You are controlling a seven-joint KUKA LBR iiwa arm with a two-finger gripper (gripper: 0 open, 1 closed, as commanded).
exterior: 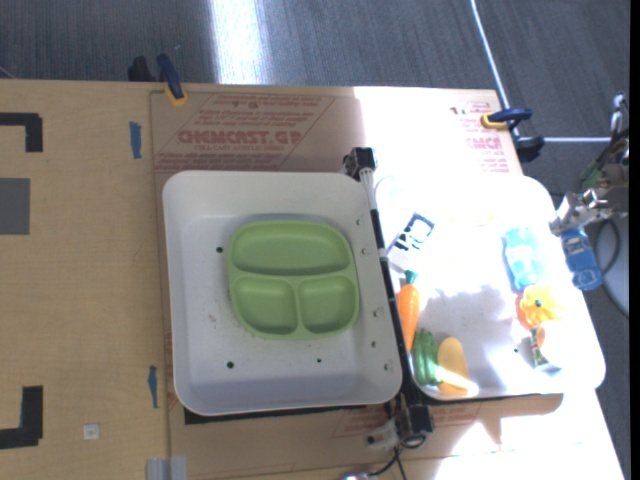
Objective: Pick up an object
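In the left bin a green divided plate lies flat. In the right bin, an orange carrot lies against the left wall, with a green and yellow toy just below it, then a blue bottle and an orange toy farther right.

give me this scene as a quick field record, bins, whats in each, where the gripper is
left bin: shallow white bin holding a green three-compartment plastic tray
right bin: shallow white bin, brightly sunlit
right bin, left side: orange carrot toy, green vegetable toy, yellow rounded toy
right bin, right side: light blue bottle-shaped toy, orange and yellow toy
right bin, top: white card with blue marking
gripper: at the right edge, outside the bins; state unclear
held object: none visible
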